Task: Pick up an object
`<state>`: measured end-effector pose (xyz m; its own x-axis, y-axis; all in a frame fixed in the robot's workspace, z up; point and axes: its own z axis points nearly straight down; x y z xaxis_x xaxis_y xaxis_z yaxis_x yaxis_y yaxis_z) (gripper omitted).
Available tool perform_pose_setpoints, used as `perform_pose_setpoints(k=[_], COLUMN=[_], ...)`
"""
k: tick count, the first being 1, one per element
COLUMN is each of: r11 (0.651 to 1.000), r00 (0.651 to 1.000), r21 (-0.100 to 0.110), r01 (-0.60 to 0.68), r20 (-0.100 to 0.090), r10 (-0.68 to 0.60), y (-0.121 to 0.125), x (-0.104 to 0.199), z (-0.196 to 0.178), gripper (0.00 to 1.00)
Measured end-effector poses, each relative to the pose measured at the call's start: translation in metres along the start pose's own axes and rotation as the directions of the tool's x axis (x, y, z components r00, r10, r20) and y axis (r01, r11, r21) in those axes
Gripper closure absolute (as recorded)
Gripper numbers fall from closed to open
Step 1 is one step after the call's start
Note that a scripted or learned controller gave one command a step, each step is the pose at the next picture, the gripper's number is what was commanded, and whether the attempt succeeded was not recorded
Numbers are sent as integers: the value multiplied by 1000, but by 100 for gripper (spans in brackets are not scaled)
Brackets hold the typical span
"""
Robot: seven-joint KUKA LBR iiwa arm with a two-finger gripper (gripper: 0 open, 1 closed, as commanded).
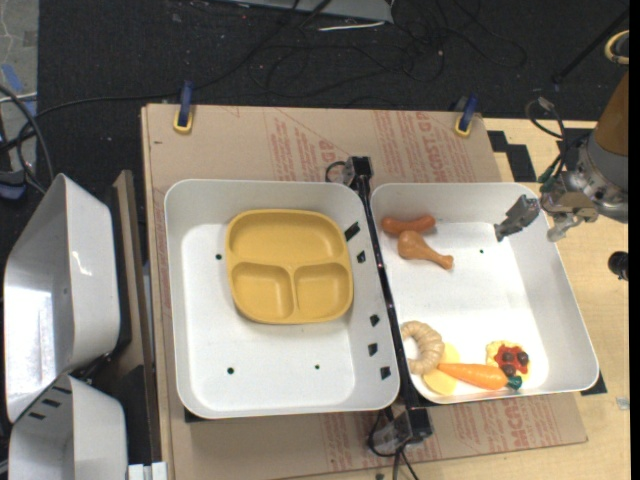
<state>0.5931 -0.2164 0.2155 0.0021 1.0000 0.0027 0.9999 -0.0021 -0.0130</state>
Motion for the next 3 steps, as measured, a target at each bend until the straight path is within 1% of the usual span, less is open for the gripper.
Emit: perform_pose_setpoints(k=[1,2,3], r11=[1000,1000,1000], r00=[1000,1000,1000], r21=[-14,-12,-12], r01=[4,1,2], r20=[3,3,3], r10=[-4,-1,-2], y=[3,7,8], x=[1,-5,-4], z=[-8,52,114], gripper=[0,0,0])
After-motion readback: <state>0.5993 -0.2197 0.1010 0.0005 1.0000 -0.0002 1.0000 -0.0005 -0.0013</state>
